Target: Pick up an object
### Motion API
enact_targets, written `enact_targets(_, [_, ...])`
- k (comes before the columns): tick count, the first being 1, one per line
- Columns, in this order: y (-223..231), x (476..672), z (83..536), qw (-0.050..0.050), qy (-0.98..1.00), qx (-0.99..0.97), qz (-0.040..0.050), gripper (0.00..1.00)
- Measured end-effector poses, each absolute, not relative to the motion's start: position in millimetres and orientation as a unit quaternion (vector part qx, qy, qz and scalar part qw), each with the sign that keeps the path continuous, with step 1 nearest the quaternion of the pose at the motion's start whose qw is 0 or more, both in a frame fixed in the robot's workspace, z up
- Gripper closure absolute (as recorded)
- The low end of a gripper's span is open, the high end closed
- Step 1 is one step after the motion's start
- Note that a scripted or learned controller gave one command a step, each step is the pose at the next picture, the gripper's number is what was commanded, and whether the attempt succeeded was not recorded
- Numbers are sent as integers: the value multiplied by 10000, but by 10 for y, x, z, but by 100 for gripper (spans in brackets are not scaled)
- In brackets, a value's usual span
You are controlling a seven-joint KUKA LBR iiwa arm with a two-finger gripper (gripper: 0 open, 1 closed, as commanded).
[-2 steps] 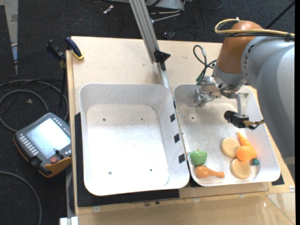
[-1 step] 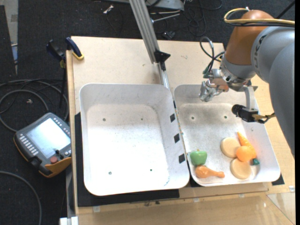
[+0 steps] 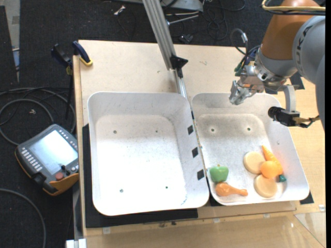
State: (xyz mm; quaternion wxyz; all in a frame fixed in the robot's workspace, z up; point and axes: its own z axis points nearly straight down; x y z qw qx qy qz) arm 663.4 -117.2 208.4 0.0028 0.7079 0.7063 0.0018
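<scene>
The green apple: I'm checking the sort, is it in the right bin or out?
In: the green apple lies inside the right bin, at its near left corner.

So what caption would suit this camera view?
Arm's tool hovers over the right bin's far edge; toy food clusters at its near corner.

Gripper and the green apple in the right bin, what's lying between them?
Nothing: in the camera view, bare white bin floor separates the two-finger gripper, at the bin's far edge, from the small green toy apple.
</scene>
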Motion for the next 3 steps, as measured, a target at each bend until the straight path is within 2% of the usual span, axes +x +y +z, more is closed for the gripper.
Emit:
enact_targets(2, [-1084,6702,3004,25,7083,7059,18,100])
enact_targets(3, [-581,6669,2951,-5,7097,7045,0,100])
